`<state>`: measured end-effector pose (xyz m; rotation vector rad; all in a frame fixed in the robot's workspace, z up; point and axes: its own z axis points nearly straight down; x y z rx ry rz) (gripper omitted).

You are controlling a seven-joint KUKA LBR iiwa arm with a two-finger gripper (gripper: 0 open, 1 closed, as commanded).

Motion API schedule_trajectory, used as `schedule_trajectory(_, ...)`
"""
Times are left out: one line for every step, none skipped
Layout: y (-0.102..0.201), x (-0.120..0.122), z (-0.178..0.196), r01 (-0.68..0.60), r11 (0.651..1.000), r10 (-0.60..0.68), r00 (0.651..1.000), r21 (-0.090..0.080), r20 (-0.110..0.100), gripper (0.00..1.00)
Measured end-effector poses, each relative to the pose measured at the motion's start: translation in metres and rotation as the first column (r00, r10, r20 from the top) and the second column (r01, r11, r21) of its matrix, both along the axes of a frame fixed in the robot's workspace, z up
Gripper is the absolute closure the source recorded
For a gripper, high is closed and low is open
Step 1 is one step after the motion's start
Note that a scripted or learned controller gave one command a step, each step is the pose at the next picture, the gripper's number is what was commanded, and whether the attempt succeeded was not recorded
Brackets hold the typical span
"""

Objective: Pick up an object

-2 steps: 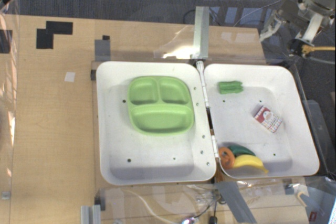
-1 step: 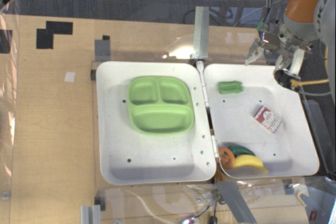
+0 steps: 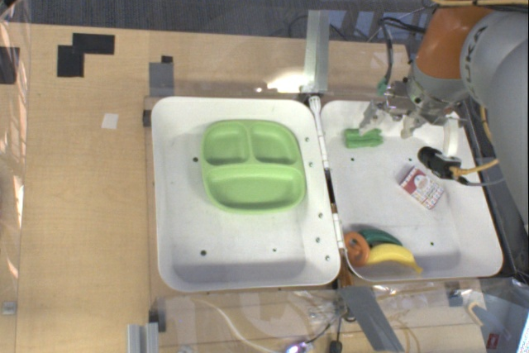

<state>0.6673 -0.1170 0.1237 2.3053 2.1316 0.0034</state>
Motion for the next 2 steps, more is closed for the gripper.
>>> schedule_trajectory(0.001,0.0024,0.0123,-0.002,1.0,0.002,1.0,0.001,0.005,1.0)
schedule_trajectory(0.001,0.0023,0.0123,-0.002,1.0,0.002,1.0,0.001,0.005,0.0)
